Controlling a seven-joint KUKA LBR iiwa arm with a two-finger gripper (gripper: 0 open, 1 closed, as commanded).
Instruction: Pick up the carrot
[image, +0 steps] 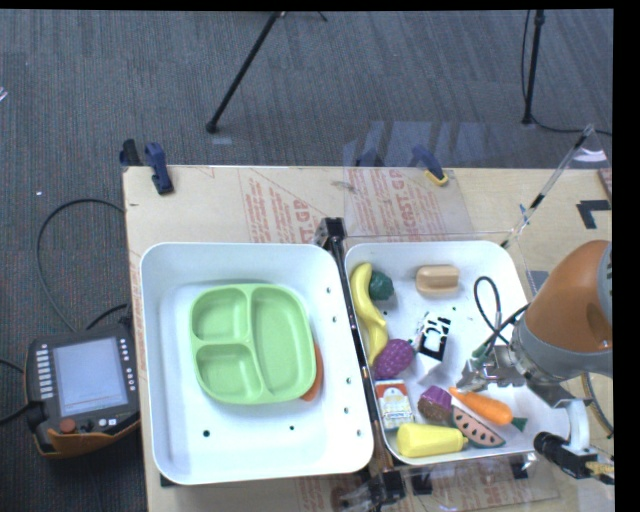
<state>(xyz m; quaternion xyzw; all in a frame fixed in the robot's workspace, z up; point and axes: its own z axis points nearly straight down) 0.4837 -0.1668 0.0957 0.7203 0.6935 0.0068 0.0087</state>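
Even, soft room light from above, with a slightly grainy picture.

The two white bins are the brightest parts and look almost washed out, so their walls lose detail. Shadows are weak and short; a thin one lies under the green plate. The clear panel behind the bins gives a pale reflection over the printed cardboard. The dark carpet stays dim but its texture is readable. The orange band of the arm is soft and a little blurred.
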